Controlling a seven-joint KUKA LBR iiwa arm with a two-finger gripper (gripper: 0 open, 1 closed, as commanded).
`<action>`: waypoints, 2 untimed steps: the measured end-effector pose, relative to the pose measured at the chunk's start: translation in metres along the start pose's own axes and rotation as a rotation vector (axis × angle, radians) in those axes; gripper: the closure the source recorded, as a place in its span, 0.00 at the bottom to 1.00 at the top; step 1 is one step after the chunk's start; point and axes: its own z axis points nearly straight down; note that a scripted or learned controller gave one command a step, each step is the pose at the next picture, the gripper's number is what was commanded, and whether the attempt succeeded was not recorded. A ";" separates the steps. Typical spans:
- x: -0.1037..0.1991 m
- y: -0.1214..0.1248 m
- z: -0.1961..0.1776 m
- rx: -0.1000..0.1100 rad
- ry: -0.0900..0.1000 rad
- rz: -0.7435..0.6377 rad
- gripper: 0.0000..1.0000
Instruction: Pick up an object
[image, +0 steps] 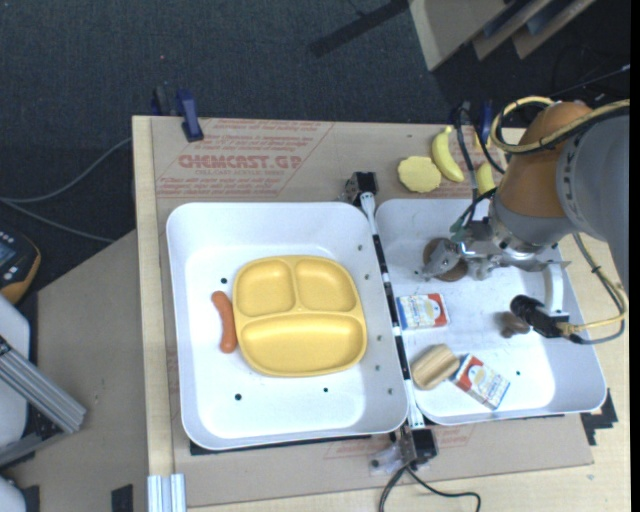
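Note:
My gripper (472, 254) hangs low over the back of the right bin (560, 395), under the grey wrist with its orange band (545, 150). A brown lumpy object (438, 258) lies right at the gripper's left side, touching or nearly touching it. Further forward in the same bin lie a small white carton with red print (421, 312), a tan bread roll (433, 365), a second small carton (481, 381) and a dark brown object (517, 322). The arm hides the bin's back right corner.
The left bin (200, 400) holds a yellow compartment plate (298, 314) with an orange sausage (226, 321) beside it. A yellow banana (447, 156) and a yellow round piece (419, 174) lie on the bench behind the right bin. A blue clamp (187, 114) grips the bench's back edge.

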 end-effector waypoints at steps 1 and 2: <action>0.031 0.053 -0.001 -0.012 -0.003 -0.007 0.00; 0.014 0.040 -0.001 -0.004 -0.002 0.000 0.00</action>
